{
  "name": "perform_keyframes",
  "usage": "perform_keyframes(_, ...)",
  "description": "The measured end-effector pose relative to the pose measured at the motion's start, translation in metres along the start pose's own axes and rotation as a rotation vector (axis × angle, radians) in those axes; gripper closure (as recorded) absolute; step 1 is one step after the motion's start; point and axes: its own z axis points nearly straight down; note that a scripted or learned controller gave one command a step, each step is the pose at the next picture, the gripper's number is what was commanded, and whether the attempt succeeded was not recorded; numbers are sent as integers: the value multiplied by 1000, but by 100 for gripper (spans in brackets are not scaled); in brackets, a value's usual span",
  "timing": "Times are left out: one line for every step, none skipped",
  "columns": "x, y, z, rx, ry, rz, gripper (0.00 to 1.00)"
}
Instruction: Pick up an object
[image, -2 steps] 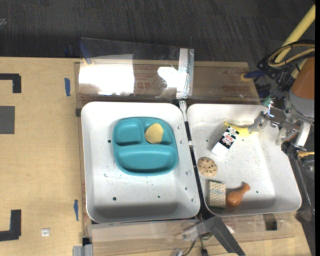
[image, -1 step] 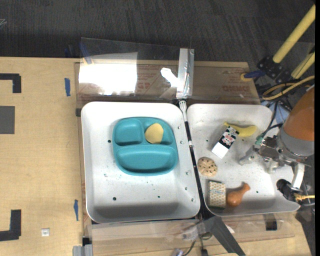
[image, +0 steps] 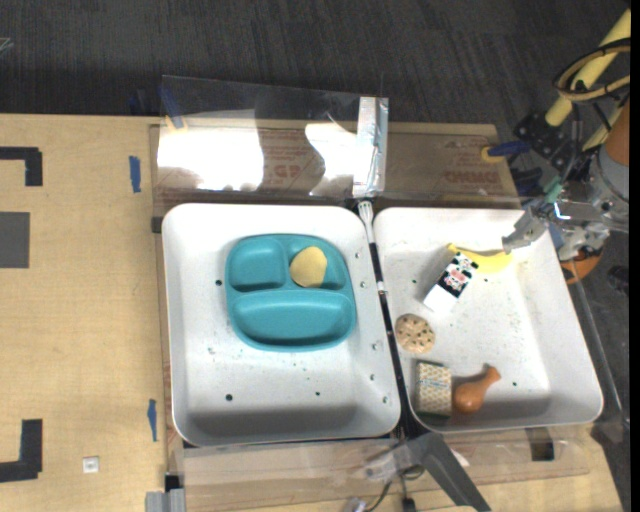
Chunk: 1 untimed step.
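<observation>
The banana (image: 478, 259) lies at the far edge of the right bin (image: 560, 345), just left of the gripper (image: 527, 229) at that bin's far right corner, its long axis running left-right; whether the gripper is wide or narrow cannot be told.

Arm cut off at right edge, small items unclear

Gripper (image: 527, 228) blurred, w/ arm (image: 610, 150) running out of frame; print on black-white packet (image: 452, 279) too small to read (yellow piece (image: 482, 258) partly under it); patterned block (image: 433, 387) unidentifiable.
</observation>
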Motion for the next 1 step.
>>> perform_keyframes(6, 7, 83, 16, 1, 240, 0)
